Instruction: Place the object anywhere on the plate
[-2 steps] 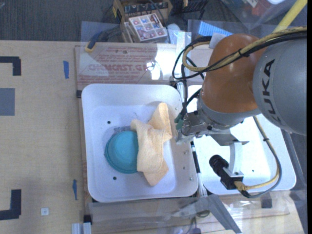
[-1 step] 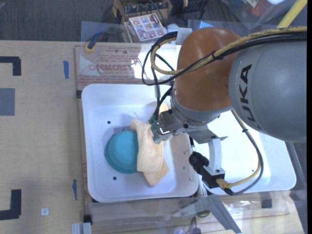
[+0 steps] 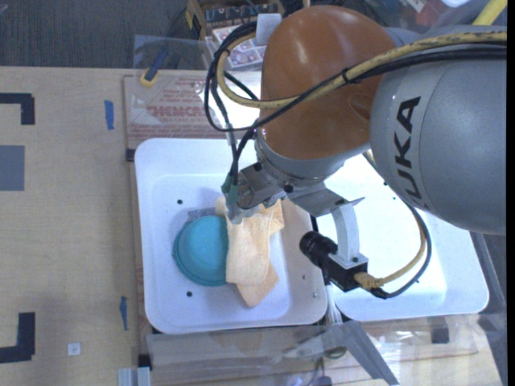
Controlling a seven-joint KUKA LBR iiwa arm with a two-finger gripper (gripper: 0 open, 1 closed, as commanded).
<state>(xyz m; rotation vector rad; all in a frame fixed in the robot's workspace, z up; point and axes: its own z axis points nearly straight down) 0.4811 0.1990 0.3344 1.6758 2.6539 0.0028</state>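
A round teal plate lies in the left white bin, left of centre. A pale yellow cloth hangs in a long fold from my gripper. Its left edge overlaps the plate's right rim and its lower end rests on the bin floor. The gripper sits just above the plate's upper right edge, shut on the top of the cloth. The large orange and grey wrist hides much of the fingers from above.
The right white bin lies under the arm, mostly covered by it. A black fitting with a yellow cable hangs over the seam between the bins. Cardboard and boxes lie behind the left bin.
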